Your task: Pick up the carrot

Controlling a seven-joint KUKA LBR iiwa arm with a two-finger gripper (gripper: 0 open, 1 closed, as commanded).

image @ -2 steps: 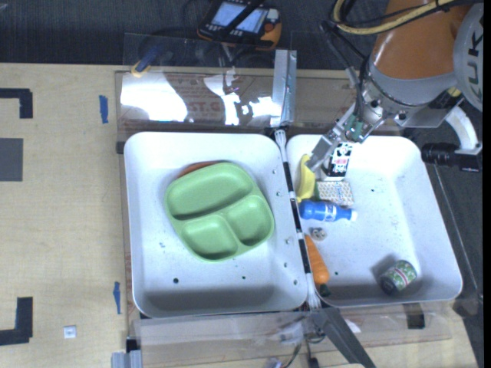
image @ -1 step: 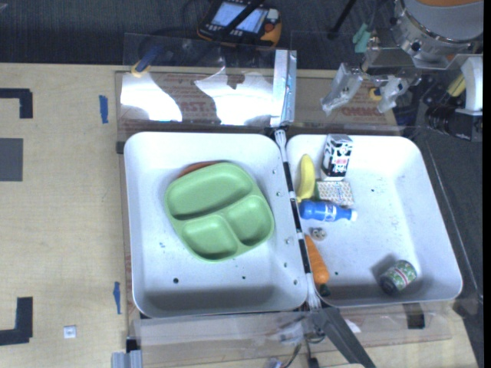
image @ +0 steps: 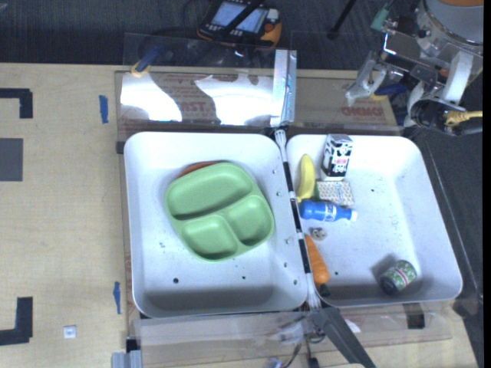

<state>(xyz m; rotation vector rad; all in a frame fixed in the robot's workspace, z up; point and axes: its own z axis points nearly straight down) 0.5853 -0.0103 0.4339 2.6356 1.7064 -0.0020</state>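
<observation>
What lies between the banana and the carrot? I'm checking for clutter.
In the camera view, the blue bottle lies between the banana and the carrot.

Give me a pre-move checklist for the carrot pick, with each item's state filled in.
1. Carrot in view, in the right bin: ok.
2. Nothing lying on the carrot: ok.
3. Room around it: not ok; it lies against the bin's left wall, with the blue bottle just above.
4. Gripper over the carrot: not ok; it hangs beyond the bin's far edge.
5. Gripper free of load: cannot tell.
</observation>
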